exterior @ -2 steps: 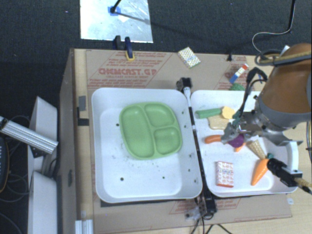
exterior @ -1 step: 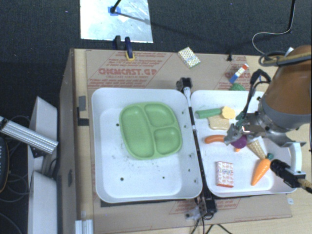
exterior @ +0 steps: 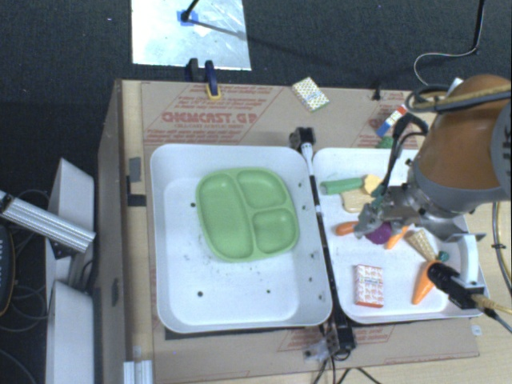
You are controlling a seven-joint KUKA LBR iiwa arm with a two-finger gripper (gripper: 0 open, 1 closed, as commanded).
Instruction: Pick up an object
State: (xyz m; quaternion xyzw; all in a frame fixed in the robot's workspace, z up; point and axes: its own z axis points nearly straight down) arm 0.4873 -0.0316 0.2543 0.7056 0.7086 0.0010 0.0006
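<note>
In the right bin (exterior: 340, 294), my gripper (exterior: 374, 221) hangs low over a cluster of toy food. Just under and beside it lie a purple piece (exterior: 383, 235) and a small orange carrot (exterior: 346, 229). A green piece (exterior: 342, 185), a yellow piece (exterior: 373, 184) and a tan piece (exterior: 354, 202) lie at the far side of the bin. An ice cream cone (exterior: 423, 245), a larger carrot (exterior: 421, 287) and a red-and-white box (exterior: 369, 285) lie toward the near side. Nothing shows as lifted.
The left bin (exterior: 172, 294) holds a green divided plate (exterior: 247, 214). A dark rail (exterior: 320, 230) separates the two bins. The arm's orange-banded body (exterior: 464, 146) looms over the right bin's far right corner. Small items lie on the cardboard behind the bins.
</note>
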